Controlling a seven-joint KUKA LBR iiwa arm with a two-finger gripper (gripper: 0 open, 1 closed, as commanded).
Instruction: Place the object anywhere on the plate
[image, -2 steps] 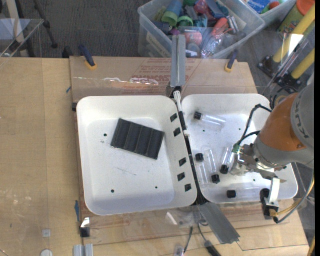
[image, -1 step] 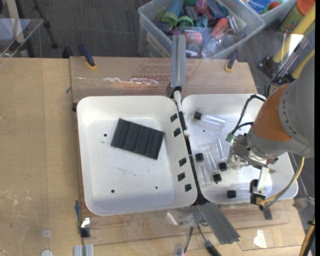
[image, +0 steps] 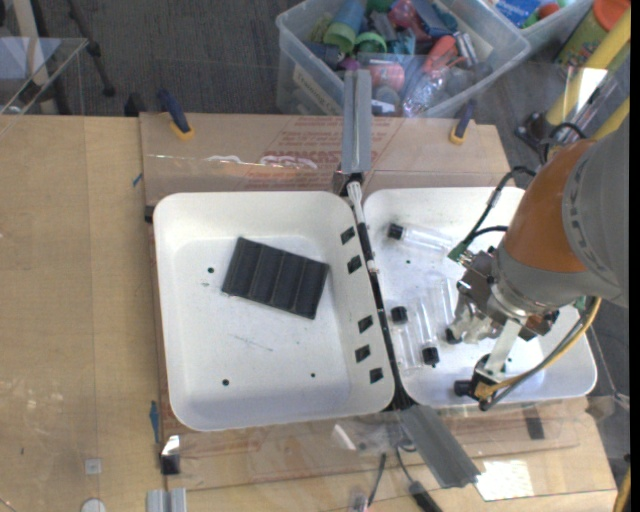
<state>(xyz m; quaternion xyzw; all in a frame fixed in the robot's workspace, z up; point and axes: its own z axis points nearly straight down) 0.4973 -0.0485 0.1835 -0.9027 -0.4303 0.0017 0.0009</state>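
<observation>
Reaching in from the right, the arm (image: 575, 215) hangs over the right bin (image: 570, 375), gripper (image: 478, 335) low near the bin's middle. Can't tell the gripper's state from this angle.

Edges: the two bins meet at a raised centre divider (image: 365, 290) with dark clips along it. Clear tubes with black caps (image: 420, 335) lie on the right bin floor between divider and gripper, so that side is tight.

Left bin (image: 175, 330) has far more open floor. The dark ribbed plate (image: 276, 277) lies flat in its upper middle, slightly rotated, well apart from all four walls.

I can't pick out which item is the object, and nothing shows between the fingers.

Surroundings: wooden bench (image: 65, 300), cardboard sheet (image: 250, 145) behind the bins, clear tote of colourful toys (image: 400, 45) at the back.
</observation>
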